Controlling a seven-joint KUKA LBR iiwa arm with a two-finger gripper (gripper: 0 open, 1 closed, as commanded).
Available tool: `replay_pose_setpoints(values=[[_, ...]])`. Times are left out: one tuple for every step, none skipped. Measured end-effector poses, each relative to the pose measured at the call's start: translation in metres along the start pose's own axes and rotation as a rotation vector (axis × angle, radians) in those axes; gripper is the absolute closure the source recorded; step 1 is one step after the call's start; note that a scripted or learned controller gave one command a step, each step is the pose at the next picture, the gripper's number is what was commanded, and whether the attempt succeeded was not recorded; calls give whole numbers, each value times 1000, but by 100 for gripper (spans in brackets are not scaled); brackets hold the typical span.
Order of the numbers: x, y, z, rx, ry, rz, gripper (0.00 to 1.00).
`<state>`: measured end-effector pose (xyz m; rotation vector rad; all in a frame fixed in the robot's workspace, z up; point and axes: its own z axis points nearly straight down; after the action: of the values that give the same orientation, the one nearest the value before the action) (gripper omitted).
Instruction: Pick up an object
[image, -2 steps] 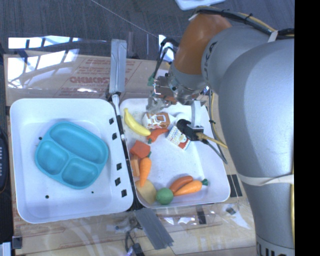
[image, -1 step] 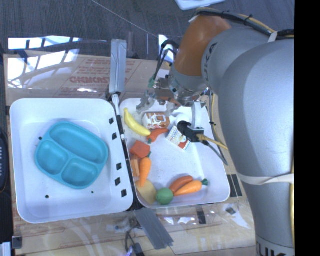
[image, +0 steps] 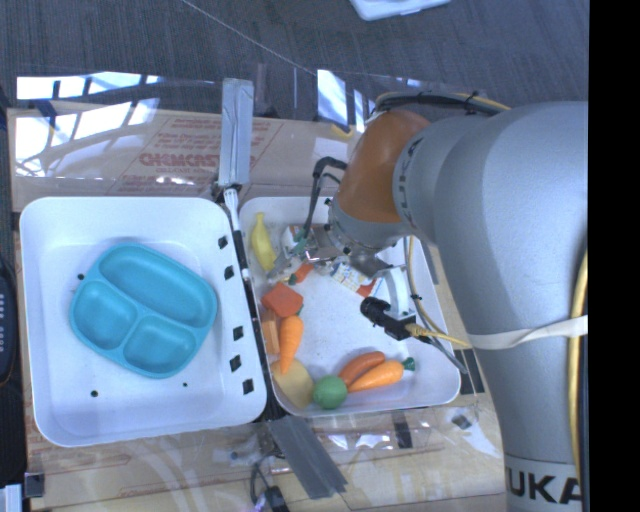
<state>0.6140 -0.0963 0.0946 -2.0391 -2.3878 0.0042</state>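
Apparently mid-reach, the claw (image: 312, 250) hung low over the right bin (image: 432, 385), its grip unreadable, toys seemingly unlifted.

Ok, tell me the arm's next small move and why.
Probably a short descent straight down: the gripper sits low in the right bin, close beside the banana and above the orange block. Whether it holds anything is hidden.
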Motion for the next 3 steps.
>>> replay_pose_setpoints(values=[[-12, 34, 9, 28, 9, 67, 0], [12, 33, -101, -8, -1, -88, 0], [-19, 34, -34, -32, -14, -134, 0]])
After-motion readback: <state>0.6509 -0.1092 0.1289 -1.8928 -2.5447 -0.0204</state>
